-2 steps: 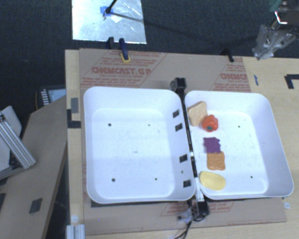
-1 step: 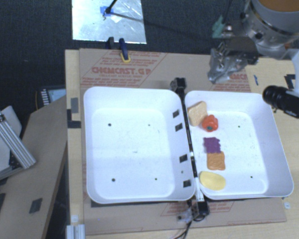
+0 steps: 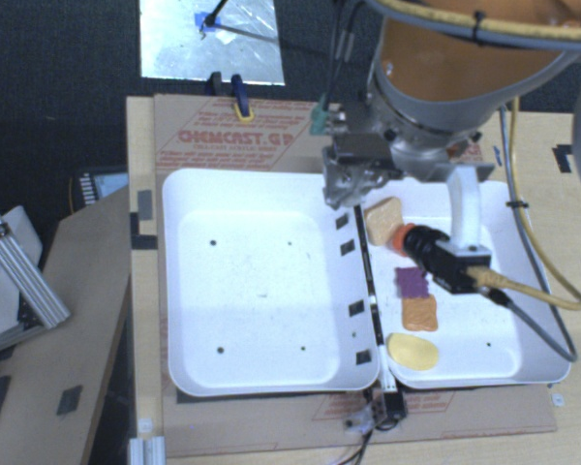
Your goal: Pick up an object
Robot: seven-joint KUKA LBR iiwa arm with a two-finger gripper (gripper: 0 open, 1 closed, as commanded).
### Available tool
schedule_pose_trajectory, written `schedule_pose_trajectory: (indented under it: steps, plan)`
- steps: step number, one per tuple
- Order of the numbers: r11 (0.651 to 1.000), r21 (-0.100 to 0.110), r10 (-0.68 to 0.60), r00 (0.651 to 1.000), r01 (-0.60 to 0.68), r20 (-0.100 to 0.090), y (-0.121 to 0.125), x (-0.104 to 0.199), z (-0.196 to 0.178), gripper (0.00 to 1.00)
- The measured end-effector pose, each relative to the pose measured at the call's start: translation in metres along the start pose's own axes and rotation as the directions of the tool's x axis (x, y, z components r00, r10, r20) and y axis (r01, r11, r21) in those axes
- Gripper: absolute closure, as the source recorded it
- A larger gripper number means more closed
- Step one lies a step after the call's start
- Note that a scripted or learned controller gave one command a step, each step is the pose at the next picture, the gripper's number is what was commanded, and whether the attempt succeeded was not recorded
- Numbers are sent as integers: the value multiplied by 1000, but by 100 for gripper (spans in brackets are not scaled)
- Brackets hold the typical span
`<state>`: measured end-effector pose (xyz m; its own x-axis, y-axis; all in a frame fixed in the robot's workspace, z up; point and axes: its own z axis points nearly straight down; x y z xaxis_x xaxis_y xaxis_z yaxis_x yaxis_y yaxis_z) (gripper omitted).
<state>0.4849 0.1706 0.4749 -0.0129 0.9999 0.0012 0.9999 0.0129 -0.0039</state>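
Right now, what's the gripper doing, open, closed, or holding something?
Gripper: cannot be told whether it is open or closed; it sits over the divider at the back of the right bin, nothing seen between its fingers.

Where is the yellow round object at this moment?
The yellow round object lies in the right bin, near its front left corner beside the divider, just below the orange piece.

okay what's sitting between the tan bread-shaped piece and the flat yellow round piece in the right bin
In the camera view, two flat pieces lie between the tan bread-shaped piece and the flat yellow round piece: a small purple square piece, then an orange toast-like piece below it.
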Motion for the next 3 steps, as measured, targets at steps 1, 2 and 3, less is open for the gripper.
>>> schedule_pose_trajectory:
  steps: [1,2,3]
  plan:
    - [1000,-12,6,1000,-6,-2,27,33,-64,100]
    - [1000,-6,9,1000,-9,0,26,31,-60,0]
    - [1000,-8,6,1000,-6,-2,26,31,-72,100]
